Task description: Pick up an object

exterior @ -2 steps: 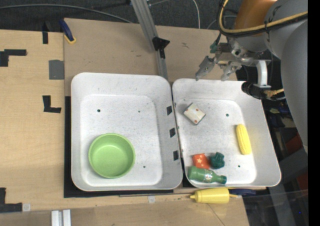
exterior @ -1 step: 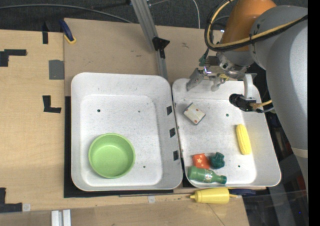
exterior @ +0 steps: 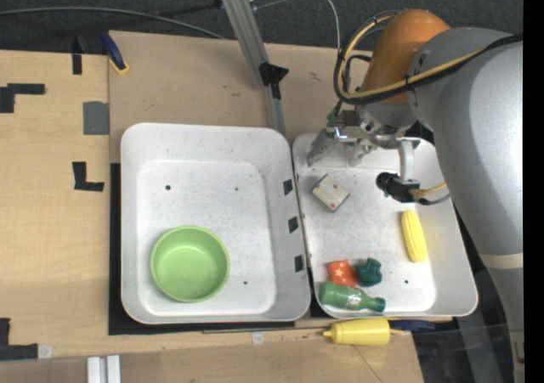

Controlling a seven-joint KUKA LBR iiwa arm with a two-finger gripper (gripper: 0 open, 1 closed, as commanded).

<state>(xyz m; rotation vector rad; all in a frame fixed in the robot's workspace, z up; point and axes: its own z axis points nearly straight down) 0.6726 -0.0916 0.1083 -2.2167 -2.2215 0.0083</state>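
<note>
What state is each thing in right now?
Green bowl: upright, left bin's near corner.
Pale block: resting flat, right bin.
Corn: lying flat.
Green bottle: lying on its side.
Yellow bottle: lying outside the bins.
Gripper: over right bin's far edge.

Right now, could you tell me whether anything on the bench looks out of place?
Yes: a yellow bottle lies on its side on the bench just outside the right bin's near rim, while the other small items sit inside that bin. The green bowl sits upright in the left bin.
</note>
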